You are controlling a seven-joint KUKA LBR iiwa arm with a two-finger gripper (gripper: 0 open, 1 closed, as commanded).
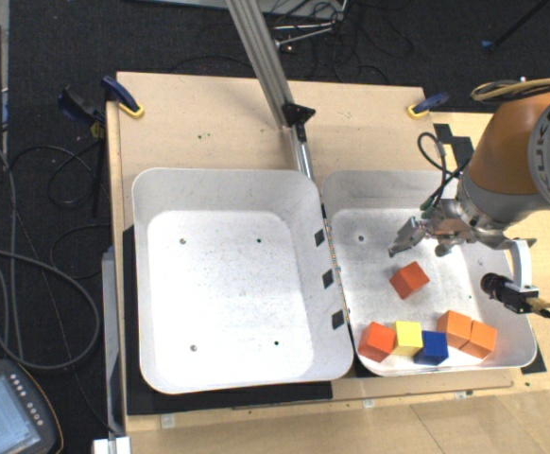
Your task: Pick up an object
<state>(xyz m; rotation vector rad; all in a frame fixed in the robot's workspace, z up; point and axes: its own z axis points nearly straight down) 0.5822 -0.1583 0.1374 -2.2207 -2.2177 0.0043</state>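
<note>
Gripper: two-finger gripper (424, 237) on the grey arm with the orange band (502, 149); it hangs over the upper part of the right shallow white bin (369, 201). Its fingers look spread apart with nothing between them, though they are small in the view.
Nearest candidate: red-orange cube (408, 280), lying alone on the bin floor just below the gripper, apart from it and turned at an angle to the bin walls. Standing free of the others, it probably offers the easiest grasp.
Cluster: along the bin wall farthest below the gripper sits a row of five blocks: orange cube (378, 340), yellow cube (408, 335), blue cube (433, 347), then two orange blocks (456, 327) (481, 338) touching each other. Packed side by side against the wall, they likely leave little room for fingers to slip down.
Count: six blocks in all; one red-orange, three orange, one yellow, one blue.
Bins: two, side by side on the tan wooden bench (209, 121); the left shallow white bin (147, 253) lies well off to the gripper's far side.
Clamps: two blue and yellow clamps (119, 96) (424, 105) on the bench's far edge, presumably pinning the board.
Step judged: positioning above a target; no block lifted yet.
Risk: closing on the angled cube across its corners could push it aside.
</note>
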